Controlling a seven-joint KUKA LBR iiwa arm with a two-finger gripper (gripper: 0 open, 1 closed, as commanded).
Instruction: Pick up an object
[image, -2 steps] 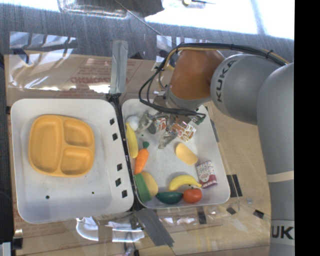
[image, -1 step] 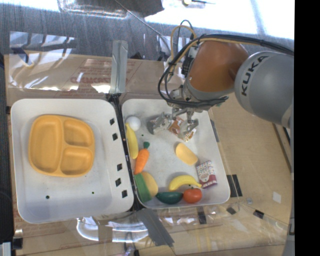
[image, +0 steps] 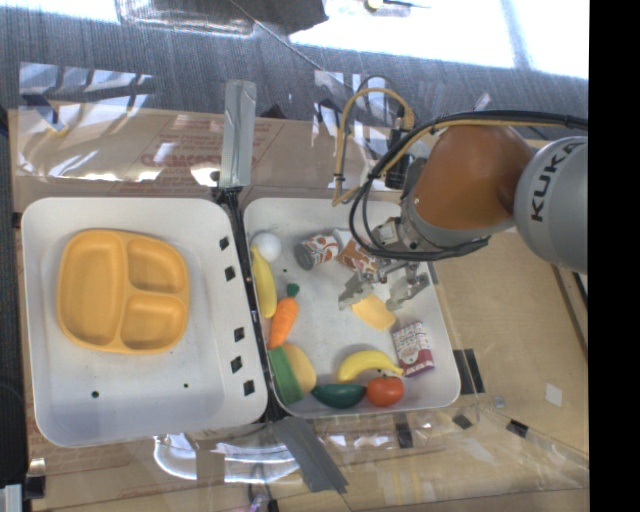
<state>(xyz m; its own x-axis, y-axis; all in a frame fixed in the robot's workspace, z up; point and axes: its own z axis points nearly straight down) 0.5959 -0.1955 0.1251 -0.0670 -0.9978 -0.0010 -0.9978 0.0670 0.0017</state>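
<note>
A yellow cheese wedge (image: 374, 313) lies in the right bin (image: 440, 330), directly below the gripper (image: 380, 287), whose fingers stand apart above it, holding nothing. Near it sit a small red-labelled packet (image: 412, 347), a banana (image: 366, 363), a tomato (image: 385, 390) and a carrot (image: 283, 322); the left bin (image: 40, 330) holds a yellow divided plate (image: 122, 291)

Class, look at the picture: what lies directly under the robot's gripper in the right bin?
Under the gripper lies a yellow wedge on the bin floor, beside a small can. The wedge's upper edge may be covered by the gripper.
</note>
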